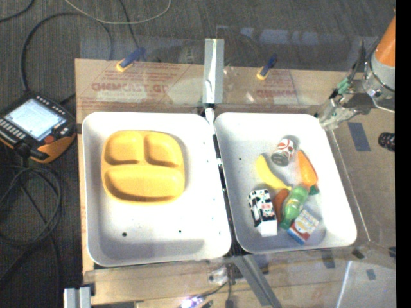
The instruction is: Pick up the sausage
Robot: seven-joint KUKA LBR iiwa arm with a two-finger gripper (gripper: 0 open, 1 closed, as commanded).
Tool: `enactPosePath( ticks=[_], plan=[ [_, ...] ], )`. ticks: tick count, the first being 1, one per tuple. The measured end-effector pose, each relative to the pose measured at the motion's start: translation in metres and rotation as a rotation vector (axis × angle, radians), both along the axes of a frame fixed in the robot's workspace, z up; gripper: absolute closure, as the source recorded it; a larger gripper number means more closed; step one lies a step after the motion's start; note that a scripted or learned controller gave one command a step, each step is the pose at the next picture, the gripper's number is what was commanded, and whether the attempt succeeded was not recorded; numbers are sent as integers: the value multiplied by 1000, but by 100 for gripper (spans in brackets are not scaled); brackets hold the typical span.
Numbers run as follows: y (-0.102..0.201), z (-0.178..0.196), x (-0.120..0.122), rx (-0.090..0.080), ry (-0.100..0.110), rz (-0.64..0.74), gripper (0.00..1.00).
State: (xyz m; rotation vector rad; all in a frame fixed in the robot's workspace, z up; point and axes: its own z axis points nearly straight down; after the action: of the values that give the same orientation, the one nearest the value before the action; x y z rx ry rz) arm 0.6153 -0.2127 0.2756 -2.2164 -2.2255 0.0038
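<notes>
While tool [335, 110] hovers outside, right bin [244, 172] holds sausage [280, 202] (among toys).

Glossy yellow plastic tray [144, 165] in smooth white bin [154, 242].

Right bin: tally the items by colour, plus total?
Right bin contents:
Yellow: 1, the banana
Orange: 1, the carrot
Green: 1, the bottle
Red-brown: 1, the sausage, partly under the bottle
Red and white: 1, the can
Black and white: 1, the cow-print carton
Multicoloured: 1, the small box
Total: 7
</notes>
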Motion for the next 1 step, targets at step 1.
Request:
enactPosePath(
  ticks=[1],
  plan=[
    [-10, 41, 51, -4, -3, 295, 100]
  ],
)
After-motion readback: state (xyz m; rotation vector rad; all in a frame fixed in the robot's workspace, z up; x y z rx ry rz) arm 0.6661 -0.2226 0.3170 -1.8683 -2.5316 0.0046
